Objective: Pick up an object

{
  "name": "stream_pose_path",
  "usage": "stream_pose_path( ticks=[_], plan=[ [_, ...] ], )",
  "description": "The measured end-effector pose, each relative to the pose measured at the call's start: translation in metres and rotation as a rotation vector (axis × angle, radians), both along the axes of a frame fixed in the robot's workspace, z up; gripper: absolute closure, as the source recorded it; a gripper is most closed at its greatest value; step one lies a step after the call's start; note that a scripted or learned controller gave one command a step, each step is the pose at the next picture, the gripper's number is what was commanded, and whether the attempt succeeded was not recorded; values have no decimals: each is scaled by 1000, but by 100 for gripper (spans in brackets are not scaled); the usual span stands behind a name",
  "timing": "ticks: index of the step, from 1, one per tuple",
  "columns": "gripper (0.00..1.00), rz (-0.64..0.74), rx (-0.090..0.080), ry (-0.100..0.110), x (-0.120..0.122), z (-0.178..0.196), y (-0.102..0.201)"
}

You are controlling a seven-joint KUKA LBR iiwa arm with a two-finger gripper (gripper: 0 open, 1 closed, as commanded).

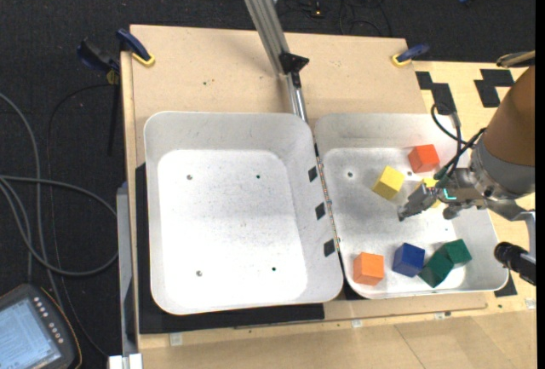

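Over the right bin (477, 278), low above its floor: gripper (419, 204) reaching in from the right edge, tip just below and to the right of the yellow block (390, 181). Nearest candidate for a pick — that yellow block, tilted on the bin floor, with the red-orange block (423, 158) a little further up and right. Lying well apart along the near wall: orange block (369, 268), blue block (409, 259), two green blocks (447, 262) touching each other.

Best approach, as a judgement: shift up and left to centre over the yellow block, turn the wrist to square with its tilted faces, then descend straight — no sideways nudge, or the block skids toward the bin's middle.

Jaws: too dark and small to tell how they stand. Nothing visibly between them; no clear contact with any block.
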State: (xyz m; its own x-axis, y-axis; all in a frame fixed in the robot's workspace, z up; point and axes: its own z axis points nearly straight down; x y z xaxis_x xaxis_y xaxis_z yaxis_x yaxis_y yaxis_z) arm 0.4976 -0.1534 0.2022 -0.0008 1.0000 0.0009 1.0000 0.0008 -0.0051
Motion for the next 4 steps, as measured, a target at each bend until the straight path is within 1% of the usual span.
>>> stream_pose_path(
  ticks=[1,2,3,4],
  plan=[
    [0,-1,-1,-5,1,2,0],
    [0,-1,0,-1,2,-43,6],
    [0,-1,1,1,-3,-100,16],
    [0,-2,-1,-4,-3,-107,16]
  ],
)
